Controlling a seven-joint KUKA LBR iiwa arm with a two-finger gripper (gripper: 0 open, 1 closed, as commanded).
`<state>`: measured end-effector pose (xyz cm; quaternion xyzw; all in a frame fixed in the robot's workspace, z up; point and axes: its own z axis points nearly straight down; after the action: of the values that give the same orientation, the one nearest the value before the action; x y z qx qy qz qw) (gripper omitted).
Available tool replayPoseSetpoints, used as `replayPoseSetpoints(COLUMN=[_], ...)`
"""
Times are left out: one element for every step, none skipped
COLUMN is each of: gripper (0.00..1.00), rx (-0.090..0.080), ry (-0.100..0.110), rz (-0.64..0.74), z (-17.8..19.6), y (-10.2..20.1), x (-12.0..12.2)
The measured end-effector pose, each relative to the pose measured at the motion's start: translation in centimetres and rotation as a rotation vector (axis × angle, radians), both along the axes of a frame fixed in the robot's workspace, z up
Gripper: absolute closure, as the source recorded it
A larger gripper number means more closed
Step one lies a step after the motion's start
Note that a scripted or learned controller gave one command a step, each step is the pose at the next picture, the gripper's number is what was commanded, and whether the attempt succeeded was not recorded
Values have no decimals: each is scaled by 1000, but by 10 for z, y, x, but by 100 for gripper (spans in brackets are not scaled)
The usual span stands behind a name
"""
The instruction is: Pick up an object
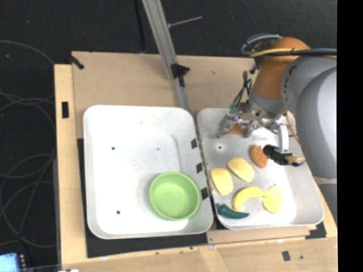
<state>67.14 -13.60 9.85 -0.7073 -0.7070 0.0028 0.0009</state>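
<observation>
Camera view: the gripper (pixel 229 124) hangs low over the far-left corner of the right bin (pixel 300 211), with the grey arm reaching in above it. Whether it is wide or narrow cannot be told from this angle. A small brownish patch shows just beneath it, too blurred to name. Nothing can be seen held, so I judge the pick not yet made.

The likely candidates lie nearer the front of the same bin. An orange-brown piece (pixel 259 156) sits near the middle. Two pale yellow ovals (pixel 222 181) (pixel 241 169) lie side by side, with a yellow banana (pixel 248 196) and a yellow wedge (pixel 273 200) just in front of them. A dark green pod (pixel 231 211) rests by the front rim. In the left bin (pixel 130 146), a green bowl (pixel 174 195) rests near its front right corner.

Left to do, in my judgement: descend on one item, close and lift.
</observation>
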Motion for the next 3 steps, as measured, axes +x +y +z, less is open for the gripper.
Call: replayPoseSetpoints(gripper=[100, 100, 100], rx=[-2, 2, 2], ry=[-7, -12, -12], rz=[2, 3, 4], z=[15, 62, 107], y=[-1, 5, 7], x=[2, 3, 3])
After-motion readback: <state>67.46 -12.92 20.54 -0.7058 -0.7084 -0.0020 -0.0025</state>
